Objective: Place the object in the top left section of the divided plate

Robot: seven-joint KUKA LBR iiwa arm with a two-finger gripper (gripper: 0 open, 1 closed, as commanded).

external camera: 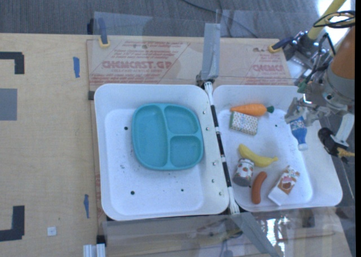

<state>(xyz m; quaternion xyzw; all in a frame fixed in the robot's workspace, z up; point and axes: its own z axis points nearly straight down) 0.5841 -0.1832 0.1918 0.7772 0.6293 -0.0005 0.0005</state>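
Teal divided plate [167, 136] sits in left bin [113, 194], nothing on it. Gripper [300, 122] hovers over right bin's [321, 194] far-right side, clamped on a small blue-and-white bottle-like object [299, 133]. Carrot [248, 109], banana [256, 156], sausage [258, 187] lie in right bin.

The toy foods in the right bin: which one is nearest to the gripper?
The carrot, orange with a green tip, lies closest to the gripper; the banana and sausage lie lower in the bin.

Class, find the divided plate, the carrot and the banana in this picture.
divided plate [148, 137], camera view, on its large left section.
carrot [248, 109], camera view, middle of the orange body.
banana [256, 157], camera view, middle of its curve.
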